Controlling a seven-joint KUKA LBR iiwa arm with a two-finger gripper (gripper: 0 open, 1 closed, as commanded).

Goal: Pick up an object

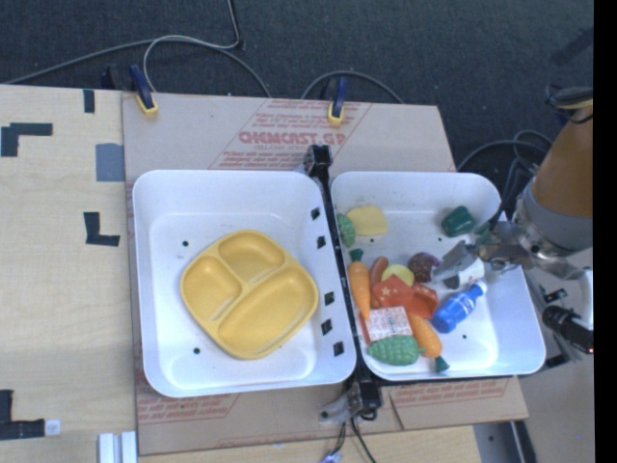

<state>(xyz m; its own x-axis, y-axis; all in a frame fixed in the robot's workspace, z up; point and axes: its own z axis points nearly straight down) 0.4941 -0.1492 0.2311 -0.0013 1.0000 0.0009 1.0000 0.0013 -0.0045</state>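
Far to the left of my end effector [465, 261], the left bin [159, 287] holds a yellow divided plate [250, 292] with bare white floor around it up to the rim. Nearer, across the shared rim, toy food crowds the right bin's [516, 340] left half: a carrot [359, 287], a green piece [393, 351]. A blue bottle [457, 307] lies just below my end effector; I cannot tell its state.

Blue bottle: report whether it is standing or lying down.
Lying down. The blue bottle rests on its side on the right bin floor, cap up-right.
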